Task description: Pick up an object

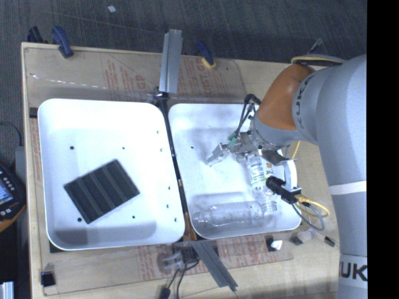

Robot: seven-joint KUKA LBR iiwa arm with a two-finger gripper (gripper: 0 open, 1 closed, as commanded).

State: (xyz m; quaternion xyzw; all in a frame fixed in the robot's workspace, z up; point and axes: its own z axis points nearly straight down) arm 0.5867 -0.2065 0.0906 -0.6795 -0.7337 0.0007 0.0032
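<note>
In the right bin [187,129], a large clear plastic bottle [229,216] lies on its side along the front wall. A smaller clear bottle with a white label [255,169] lies just behind it, near the bin's right wall and partly under the wrist. My gripper [217,155] hovers over the middle of this bin, left of the small bottle, with nothing visibly held. In the left bin [56,123], a black ribbed panel [101,190] lies flat at the front left.
The grey arm with its orange band [280,98] covers the right bin's right side. A black connector and yellow cable [293,198] hang by that bin's right rim. Metal brackets [170,61] stand between the bins at back and front.
</note>
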